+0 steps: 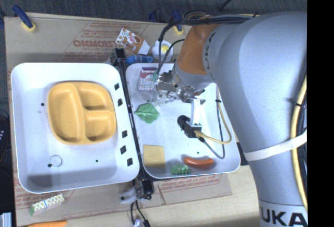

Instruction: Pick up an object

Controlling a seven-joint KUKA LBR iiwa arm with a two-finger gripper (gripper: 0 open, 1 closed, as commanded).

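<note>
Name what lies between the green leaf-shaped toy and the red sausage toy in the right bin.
Camera view: only bare white bin floor separates the green leaf-shaped toy from the red sausage toy.

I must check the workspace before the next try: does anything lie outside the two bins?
Yes. A small printed packet lies on the cardboard behind the bins, and a wrapped item lies in front of the left bin. The yellow tray sits inside it.

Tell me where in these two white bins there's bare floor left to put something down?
Left bin: a wide bare strip along its near edge, below the yellow divided tray, beside a small clear ring. Right bin: a bare patch mid-floor between the green leaf, tan block and sausage. Its far end is crowded under the gripper.
</note>
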